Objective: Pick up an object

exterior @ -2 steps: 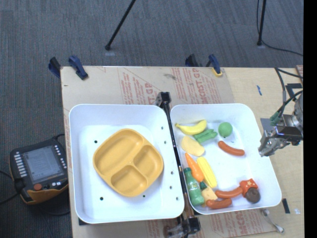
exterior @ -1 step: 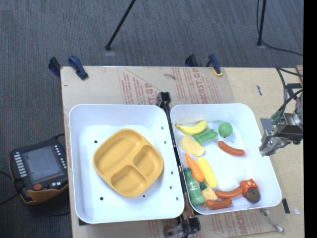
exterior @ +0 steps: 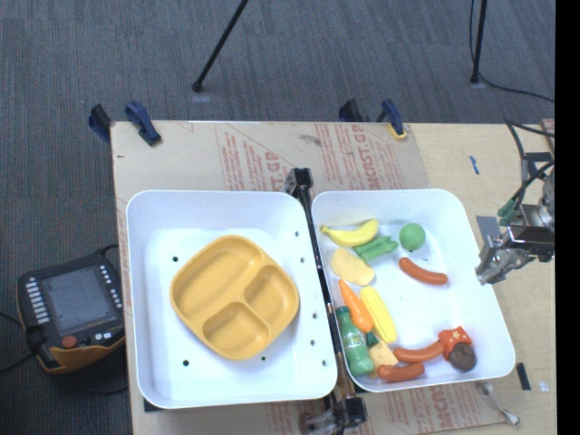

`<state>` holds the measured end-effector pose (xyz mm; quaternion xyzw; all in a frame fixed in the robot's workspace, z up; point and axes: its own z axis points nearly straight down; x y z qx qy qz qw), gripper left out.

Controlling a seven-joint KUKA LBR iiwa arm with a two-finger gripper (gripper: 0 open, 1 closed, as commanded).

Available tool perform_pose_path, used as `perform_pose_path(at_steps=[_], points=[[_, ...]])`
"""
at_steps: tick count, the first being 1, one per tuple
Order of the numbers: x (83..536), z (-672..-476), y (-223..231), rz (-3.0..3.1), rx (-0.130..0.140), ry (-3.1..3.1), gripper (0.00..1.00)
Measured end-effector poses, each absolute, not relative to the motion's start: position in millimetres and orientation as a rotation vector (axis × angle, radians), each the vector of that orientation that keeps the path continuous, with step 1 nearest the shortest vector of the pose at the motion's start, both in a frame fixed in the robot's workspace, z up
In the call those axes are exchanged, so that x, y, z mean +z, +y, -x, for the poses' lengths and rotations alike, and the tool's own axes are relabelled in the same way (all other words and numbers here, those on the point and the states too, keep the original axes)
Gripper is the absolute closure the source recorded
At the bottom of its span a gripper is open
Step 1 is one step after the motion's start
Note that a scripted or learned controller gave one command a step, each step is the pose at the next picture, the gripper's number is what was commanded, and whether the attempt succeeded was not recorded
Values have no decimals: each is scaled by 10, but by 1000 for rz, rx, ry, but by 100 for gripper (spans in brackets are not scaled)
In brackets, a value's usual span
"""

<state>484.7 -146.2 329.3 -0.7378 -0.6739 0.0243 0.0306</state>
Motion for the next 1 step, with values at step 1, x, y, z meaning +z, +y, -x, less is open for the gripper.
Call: perform_pose_path(at_steps=[1], points=[[3350,-4856,-1456,2259,83,-2083,100]])
